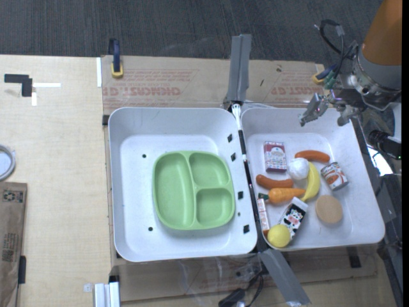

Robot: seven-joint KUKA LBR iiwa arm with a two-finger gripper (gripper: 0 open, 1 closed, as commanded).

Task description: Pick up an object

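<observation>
Bench (pixel 51 133) is pale wood with brown cardboard (pixel 172 82) taped along the back, dark carpet (pixel 128 11) beyond. Tape roll (pixel 5 164) sits at the far left edge. Left bin (pixel 121 190) holds a green tray (pixel 193 190). Right bin (pixel 358 229) has the pickable stuff: banana (pixel 312 181), carrot (pixel 285 195), two sausages, lemon (pixel 278 236), can (pixel 334 176), red box (pixel 275 156). Gripper (pixel 327 110) hovers over that bin's back edge, fingers spread apart, nothing between them.
</observation>
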